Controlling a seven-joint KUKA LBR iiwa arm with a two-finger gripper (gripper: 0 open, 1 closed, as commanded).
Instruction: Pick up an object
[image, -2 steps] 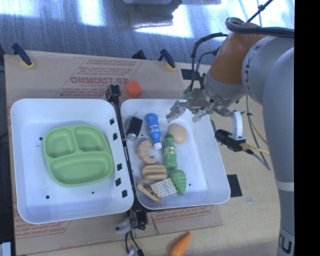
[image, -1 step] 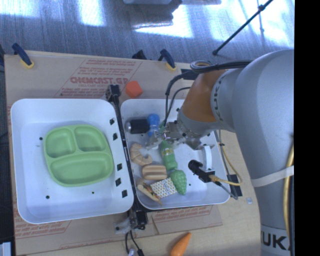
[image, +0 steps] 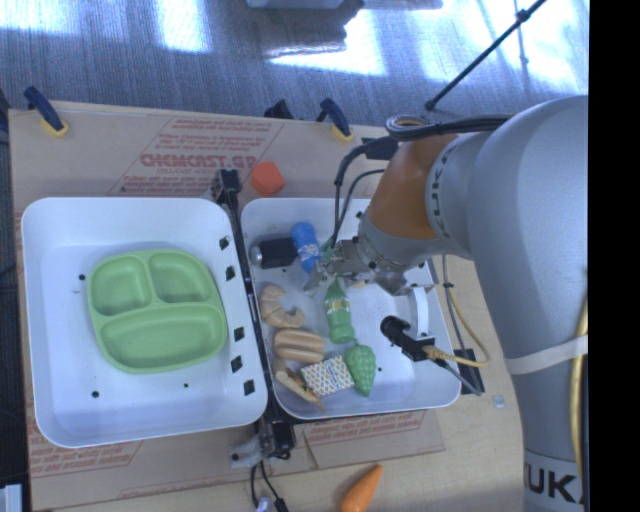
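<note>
Brown cardboard covers the bench (image: 120, 140), which bears two white bins. The left bin (image: 50, 300) holds a green divided plate (image: 155, 310). In the right bin (image: 405, 385), the gripper (image: 332, 265) hangs between a blue bottle (image: 305, 243) and a green bottle (image: 340, 318), just above the green one's top. Whether the claw is clenched or released cannot be told. Bread rolls (image: 297, 345) lie nearby.

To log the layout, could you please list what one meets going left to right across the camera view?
Green plate → orange block → blue bottle → green bottle.
</note>
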